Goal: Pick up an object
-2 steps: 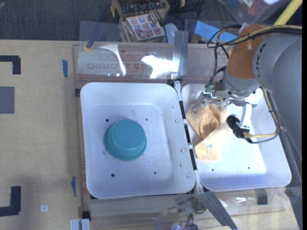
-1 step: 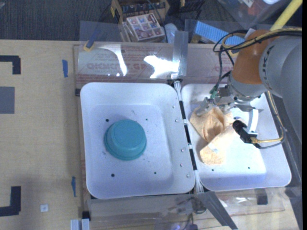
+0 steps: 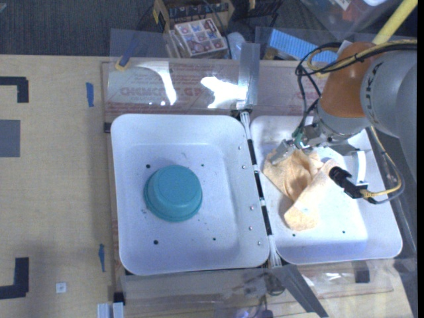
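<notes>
My gripper (image 3: 291,147) hung low in the right bin (image 3: 377,244), fingers pinching the upper corner of the tan cloth (image 3: 301,184), which lay crumpled across that bin's floor; a teal bowl (image 3: 173,192) sat upside down in the left bin (image 3: 132,138)

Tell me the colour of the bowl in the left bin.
Teal bowl, seen in the camera view.

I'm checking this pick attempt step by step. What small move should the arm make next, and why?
Probably a short, slow lift straight up. The gripper sits at the upper left corner of the tan cloth in the right bin, and that corner looks pulled up toward it. A small rise would show whether the cloth really comes along. The teal bowl lies apart in the left bin.
</notes>
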You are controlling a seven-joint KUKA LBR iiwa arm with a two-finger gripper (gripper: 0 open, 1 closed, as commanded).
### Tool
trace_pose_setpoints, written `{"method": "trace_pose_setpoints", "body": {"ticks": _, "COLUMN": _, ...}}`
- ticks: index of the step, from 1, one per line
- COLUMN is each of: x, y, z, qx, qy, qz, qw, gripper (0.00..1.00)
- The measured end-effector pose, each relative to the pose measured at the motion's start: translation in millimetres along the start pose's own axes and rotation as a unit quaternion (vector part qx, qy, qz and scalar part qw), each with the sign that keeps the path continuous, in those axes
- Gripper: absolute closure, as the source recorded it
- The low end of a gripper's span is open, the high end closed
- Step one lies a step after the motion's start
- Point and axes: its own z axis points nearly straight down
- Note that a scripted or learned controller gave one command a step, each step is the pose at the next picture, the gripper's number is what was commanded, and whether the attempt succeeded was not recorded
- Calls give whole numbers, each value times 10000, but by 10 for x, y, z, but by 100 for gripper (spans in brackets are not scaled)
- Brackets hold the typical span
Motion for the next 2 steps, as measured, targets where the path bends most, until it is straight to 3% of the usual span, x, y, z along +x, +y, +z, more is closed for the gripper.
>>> {"method": "trace_pose_setpoints", "body": {"ticks": 1, "x": -8, "y": 14, "z": -116, "qx": -29, "qy": -1, "qz": 11, "qw": 10000, "gripper": 100}}
{"method": "trace_pose_setpoints", "body": {"ticks": 2, "x": 559, "y": 456, "z": -934, "qx": 52, "qy": 12, "qz": 82, "qw": 10000, "gripper": 100}}
